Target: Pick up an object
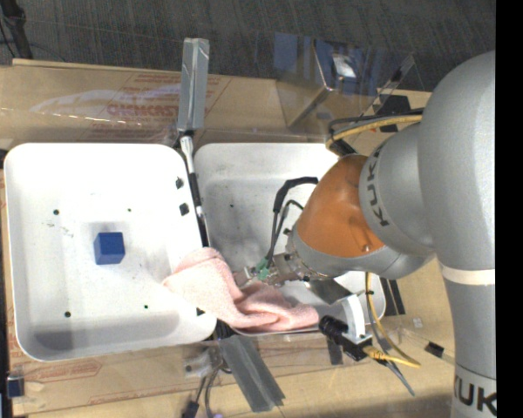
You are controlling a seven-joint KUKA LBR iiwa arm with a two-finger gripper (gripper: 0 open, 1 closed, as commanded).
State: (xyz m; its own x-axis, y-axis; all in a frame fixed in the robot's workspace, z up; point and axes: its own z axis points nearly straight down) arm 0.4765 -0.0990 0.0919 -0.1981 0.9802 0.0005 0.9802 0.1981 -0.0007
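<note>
A pink cloth [235,294] lies crumpled at the near left of the right bin [235,181], draped over the divider into the left bin [35,190]. A small blue cube [110,247] rests in the middle of the left bin. My gripper [270,275] is down low in the right bin, right at the cloth's upper right edge, under the orange wrist band. The wrist hides its fingers.
The grey arm fills the right side of the view and covers much of the right bin. A grey metal bar [192,85] stands behind the bins at the divider. Cardboard [87,103] lines the bench around the bins.
</note>
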